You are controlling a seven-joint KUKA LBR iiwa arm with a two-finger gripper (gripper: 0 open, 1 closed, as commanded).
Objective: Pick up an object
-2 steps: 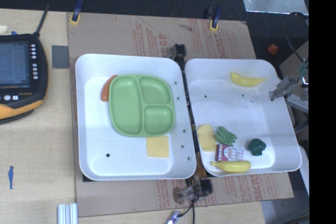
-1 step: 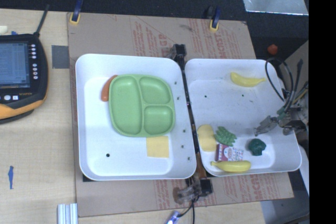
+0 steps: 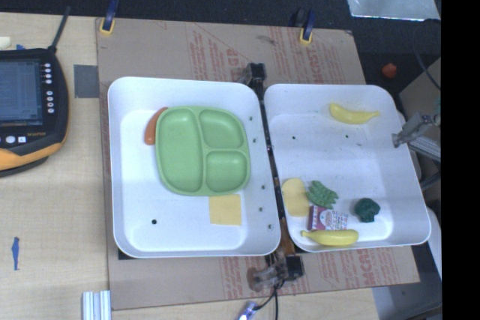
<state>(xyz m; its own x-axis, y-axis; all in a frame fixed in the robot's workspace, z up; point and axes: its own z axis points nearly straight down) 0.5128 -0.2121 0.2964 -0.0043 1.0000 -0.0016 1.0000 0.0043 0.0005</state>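
Jaws cannot be made out on the gripper (image 3: 409, 133) at the right bin's (image 3: 397, 183) edge; nothing is lifted yet, and a banana (image 3: 353, 113) lies nearby, untouched.

I am looking at a robotics lab bench. A teach pendant (image 3: 26, 110) sits at the frame's left edge, cardboard sheeting (image 3: 225, 49) is clamped over the wooden tabletop, and two white bins (image 3: 120, 161) hold toy food.
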